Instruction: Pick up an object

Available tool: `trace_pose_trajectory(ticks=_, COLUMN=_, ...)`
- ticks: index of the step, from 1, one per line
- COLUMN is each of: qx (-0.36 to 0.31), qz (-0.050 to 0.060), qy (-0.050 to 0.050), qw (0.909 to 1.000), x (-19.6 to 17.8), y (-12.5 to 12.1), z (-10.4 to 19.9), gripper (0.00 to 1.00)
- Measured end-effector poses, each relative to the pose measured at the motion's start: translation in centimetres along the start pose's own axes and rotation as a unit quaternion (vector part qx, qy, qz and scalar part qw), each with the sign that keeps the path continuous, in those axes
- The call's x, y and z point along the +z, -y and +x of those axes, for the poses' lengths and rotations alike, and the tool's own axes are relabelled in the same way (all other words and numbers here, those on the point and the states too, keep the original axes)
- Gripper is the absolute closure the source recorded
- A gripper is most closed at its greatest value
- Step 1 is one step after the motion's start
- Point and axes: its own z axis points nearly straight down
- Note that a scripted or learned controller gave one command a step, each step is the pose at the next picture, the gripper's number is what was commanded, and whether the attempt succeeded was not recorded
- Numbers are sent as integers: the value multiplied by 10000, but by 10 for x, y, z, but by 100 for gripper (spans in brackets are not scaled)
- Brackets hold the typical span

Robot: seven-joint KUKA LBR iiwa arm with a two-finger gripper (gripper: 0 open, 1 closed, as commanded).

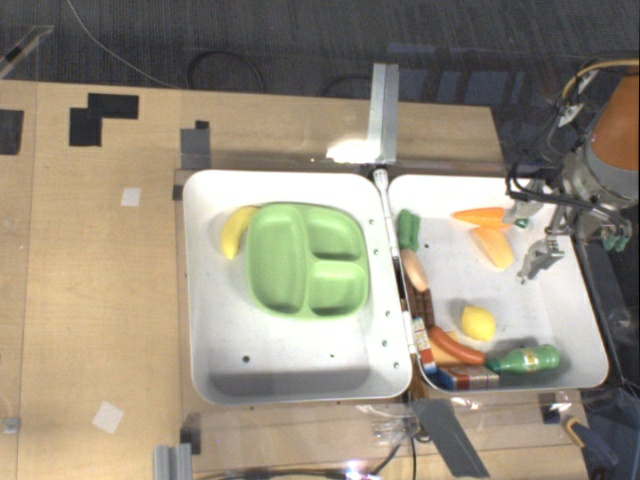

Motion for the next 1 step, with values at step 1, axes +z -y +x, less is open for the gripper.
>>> trace_pose_trajectory(ticks=1, qx=273, qz=0, qy=42, qw=9996, x=123, y=-23, z=-72, gripper=0)
